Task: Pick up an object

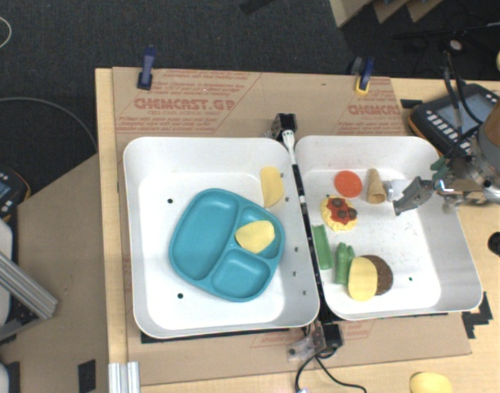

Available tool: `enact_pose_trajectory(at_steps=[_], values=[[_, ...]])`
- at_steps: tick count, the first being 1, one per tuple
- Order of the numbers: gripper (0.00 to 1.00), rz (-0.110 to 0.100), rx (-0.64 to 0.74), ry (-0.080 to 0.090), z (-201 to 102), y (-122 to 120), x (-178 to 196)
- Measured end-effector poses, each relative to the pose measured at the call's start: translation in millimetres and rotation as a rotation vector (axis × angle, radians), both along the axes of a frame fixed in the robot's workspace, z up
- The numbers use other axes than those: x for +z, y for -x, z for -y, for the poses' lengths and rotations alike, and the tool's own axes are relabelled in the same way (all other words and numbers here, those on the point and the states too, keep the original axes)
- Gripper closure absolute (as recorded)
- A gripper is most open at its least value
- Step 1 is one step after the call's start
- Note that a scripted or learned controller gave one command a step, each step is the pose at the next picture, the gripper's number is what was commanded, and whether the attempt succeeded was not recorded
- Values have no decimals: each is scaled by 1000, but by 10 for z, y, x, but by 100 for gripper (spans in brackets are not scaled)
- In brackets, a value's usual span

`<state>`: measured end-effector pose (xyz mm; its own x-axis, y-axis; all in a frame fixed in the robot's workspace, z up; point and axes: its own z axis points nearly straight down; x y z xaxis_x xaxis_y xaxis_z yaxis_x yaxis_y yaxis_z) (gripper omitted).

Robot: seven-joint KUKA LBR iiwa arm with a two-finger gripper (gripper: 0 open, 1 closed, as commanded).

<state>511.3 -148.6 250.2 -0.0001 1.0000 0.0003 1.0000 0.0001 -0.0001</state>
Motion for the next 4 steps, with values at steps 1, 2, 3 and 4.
enact_pose_trajectory(at_steps=[1,2,3,4], values=[[0,22,5,4,-328,268,1959],[100,7,2,3,-318,265,1969],[100,-16,-4,-3,-49,347,383],[100,19,3,5,-212,59,1870]])
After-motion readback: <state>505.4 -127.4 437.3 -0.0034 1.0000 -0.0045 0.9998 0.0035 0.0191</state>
